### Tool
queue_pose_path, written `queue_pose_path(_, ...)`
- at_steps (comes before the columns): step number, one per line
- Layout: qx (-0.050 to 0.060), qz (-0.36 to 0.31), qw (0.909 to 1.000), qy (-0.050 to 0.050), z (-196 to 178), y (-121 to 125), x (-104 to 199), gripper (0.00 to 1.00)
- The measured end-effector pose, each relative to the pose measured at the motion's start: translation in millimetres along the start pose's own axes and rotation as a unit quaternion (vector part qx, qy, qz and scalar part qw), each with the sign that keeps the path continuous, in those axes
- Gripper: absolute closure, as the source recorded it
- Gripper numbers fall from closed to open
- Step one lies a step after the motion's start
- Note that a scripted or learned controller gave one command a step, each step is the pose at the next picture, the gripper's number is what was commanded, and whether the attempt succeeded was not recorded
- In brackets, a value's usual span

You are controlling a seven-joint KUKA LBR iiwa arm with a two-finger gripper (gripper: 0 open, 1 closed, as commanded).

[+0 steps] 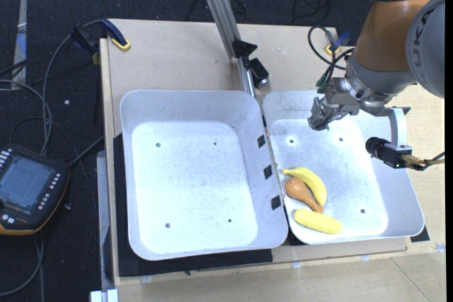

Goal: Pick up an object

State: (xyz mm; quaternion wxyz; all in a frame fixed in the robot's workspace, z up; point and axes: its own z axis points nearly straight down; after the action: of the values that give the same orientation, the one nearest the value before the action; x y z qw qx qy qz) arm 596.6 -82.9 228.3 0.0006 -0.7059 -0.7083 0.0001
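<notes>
Nearest the camera, in the right bin (396,219), lies a yellow lemon-like piece (318,222). Just behind it, an orange pear shape (303,192) touches a curved banana (309,181). They look like light, stiff, smooth toy fruit, likely slippery. I'd pinch the banana across its middle. Farther back, the tool (320,118) hovers above bare bin floor; its spread I cannot tell.

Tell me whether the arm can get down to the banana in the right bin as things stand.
Probably yes. The end effector hangs over the same bin, with bare floor between it and the banana. An orange pear-shaped fruit lies against the banana, which may crowd a grasp.
</notes>
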Motion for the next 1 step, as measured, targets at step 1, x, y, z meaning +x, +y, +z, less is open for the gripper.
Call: queue_pose_path(1,0.000,-0.001,1.0000,0.000,-2.1,-3.1,62.9,1.00)
